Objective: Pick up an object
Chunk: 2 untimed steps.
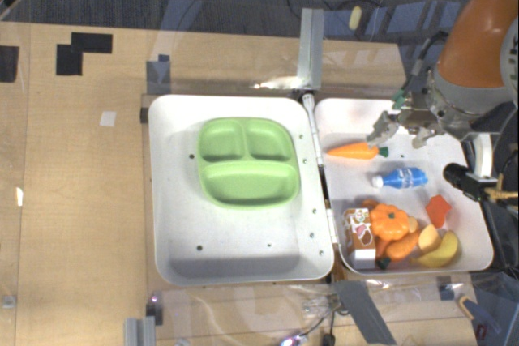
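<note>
My gripper [401, 130] hangs over the back of the right bin [349, 119] with its fingers spread open and nothing between them. An orange toy carrot [353, 150] lies just below and left of the fingertips. A blue bottle [401, 177] lies on its side a little nearer the front. At the bin's front sit an orange pumpkin [391, 222], a small printed box [358, 229], a red-orange block [438, 210] and a yellow banana [438, 251].
The left bin [174, 198] holds a green divided plate [246, 159]. A metal post [311, 49] stands behind the wall between the bins. The arm's orange band [482, 36] looms over the right bin's back right corner.
</note>
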Available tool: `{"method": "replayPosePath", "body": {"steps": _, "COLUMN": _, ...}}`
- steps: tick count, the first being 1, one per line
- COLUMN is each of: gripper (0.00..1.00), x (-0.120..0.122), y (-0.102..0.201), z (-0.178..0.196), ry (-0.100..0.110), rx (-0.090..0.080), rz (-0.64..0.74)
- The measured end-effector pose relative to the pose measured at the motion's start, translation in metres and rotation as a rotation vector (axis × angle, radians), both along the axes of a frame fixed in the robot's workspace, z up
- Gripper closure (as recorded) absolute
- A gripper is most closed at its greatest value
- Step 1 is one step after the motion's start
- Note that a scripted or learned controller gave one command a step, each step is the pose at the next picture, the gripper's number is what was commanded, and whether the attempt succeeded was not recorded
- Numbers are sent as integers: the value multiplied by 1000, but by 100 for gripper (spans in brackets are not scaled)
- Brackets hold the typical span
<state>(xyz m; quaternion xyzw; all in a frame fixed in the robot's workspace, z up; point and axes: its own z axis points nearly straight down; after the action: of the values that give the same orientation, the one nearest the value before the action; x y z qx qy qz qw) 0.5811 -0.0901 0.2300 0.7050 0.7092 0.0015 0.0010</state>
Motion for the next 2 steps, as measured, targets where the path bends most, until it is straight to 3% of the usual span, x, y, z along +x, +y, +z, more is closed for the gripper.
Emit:
{"method": "replayPosePath", "body": {"steps": 1, "gripper": 0, "x": 29, "y": 0, "z": -137, "ry": -4, "rx": -1, "rz": 80}}
{"method": "replayPosePath", "body": {"steps": 2, "gripper": 0, "x": 74, "y": 2, "z": -142, "ry": 2, "rx": 0, "rz": 105}}
